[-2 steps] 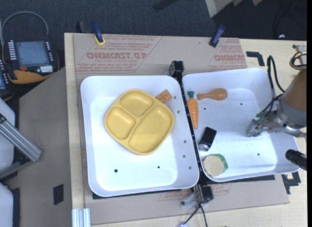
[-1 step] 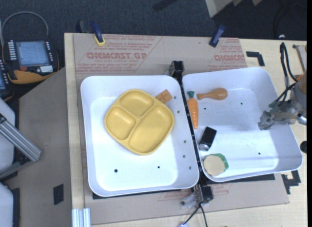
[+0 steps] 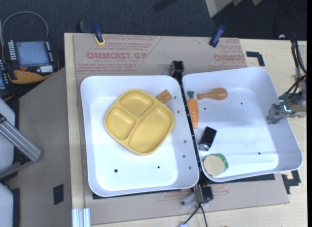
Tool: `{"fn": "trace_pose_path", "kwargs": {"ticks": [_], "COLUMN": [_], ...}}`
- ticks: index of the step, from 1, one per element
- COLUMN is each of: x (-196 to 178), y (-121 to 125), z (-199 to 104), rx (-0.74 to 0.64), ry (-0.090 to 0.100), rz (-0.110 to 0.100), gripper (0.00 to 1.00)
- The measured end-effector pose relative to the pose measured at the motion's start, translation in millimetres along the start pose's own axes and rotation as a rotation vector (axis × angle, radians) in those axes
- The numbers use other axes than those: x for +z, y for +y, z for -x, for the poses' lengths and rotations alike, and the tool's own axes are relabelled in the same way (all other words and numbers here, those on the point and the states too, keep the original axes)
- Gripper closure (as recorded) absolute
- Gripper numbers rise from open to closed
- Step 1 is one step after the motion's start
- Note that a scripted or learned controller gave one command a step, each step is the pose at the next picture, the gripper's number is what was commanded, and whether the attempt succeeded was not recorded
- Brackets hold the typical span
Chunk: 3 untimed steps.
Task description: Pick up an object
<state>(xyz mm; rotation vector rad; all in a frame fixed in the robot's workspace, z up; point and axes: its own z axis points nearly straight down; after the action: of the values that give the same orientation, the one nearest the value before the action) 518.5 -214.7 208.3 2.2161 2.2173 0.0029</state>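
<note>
A yellow divided plate (image 3: 139, 121) lies in the left bin (image 3: 141, 177). A small brown block (image 3: 164, 95) pokes out from under its far right rim. In the right bin (image 3: 253, 148), an orange carrot with a green top (image 3: 193, 111) lies along the left wall. A tan club-shaped piece (image 3: 213, 94) rests just behind it. A small black block (image 3: 208, 137) sits nearer the front, and a round cream disc with a green edge (image 3: 214, 164) is in the front left corner.
A metal fitting with cables (image 3: 285, 106) sits at the right bin's right rim. Clamps (image 3: 99, 34) hold the cardboard sheet at the back. A black divider (image 3: 187, 118) runs between the bins. A pendant with a screen (image 3: 30, 55) lies far left.
</note>
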Motion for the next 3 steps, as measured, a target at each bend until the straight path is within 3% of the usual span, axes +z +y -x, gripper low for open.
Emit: {"fn": "trace_pose_path", "kwargs": {"ticks": [1,3], "x": [-28.3,-39.3], "y": [1.3,29.8], "z": [0.6,-99.0], "rx": [-0.001,-0.007], "ry": [0.0,0.004], "rz": [0.0,-0.002], "gripper": [1.0,1.0]}}
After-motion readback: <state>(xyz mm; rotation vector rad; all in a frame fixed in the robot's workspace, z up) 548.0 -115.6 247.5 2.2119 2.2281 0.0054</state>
